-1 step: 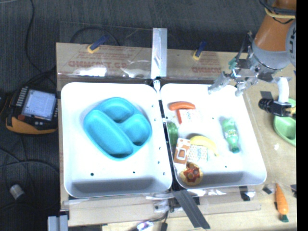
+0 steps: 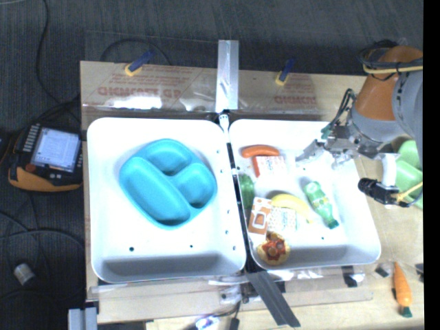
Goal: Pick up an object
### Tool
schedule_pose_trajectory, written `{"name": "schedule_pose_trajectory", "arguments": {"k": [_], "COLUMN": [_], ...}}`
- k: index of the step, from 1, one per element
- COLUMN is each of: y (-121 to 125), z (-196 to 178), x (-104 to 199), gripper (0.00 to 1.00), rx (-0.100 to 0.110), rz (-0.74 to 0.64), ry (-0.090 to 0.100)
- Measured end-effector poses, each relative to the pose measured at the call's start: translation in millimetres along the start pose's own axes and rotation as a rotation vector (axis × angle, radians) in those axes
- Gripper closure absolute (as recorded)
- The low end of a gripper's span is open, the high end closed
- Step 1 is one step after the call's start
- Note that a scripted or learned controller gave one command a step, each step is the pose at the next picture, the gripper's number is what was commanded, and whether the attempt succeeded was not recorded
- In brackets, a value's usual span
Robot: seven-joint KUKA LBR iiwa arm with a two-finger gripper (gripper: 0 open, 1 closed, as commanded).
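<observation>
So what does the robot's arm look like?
The arm is grey and rounded, with a wide orange band above the wrist. Yellow and black cables loop over its top. At its end is a small grey metal pincer with two thin fingers.

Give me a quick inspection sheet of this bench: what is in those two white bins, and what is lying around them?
Surface: bench bearing left bin and right bin, side by side.
Job's things: blue divided dish in the left bin; green bottle, banana, orange-capped box, printed packet and other small items in the right.
Clutter: carrot-like toy at the bench's lower right corner.
Grippers: gripper over the right bin's upper right corner, holding nothing visible.
Cables: black cables on the floor.
Surroundings: handheld screen unit left of the bench; dark carpet.
</observation>
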State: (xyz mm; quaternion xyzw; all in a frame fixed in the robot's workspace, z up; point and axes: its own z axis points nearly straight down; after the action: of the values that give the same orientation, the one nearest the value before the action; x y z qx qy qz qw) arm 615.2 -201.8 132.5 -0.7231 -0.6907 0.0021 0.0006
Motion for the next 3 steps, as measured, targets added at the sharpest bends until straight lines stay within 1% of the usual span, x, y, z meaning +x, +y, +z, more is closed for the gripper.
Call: {"name": "schedule_pose_trajectory", "arguments": {"k": [1, 2, 3], "y": [-50.2, -101.3, -100.8], "z": [43.0, 42.3, 32.6], "x": [15.1, 21.0, 21.9], "gripper": [0.0, 0.0, 1.0], "rx": [-0.014, -0.019, -0.02], "rz": [-0.196, -0.342, -0.341], "ry": [-0.003, -0.006, -0.003]}}
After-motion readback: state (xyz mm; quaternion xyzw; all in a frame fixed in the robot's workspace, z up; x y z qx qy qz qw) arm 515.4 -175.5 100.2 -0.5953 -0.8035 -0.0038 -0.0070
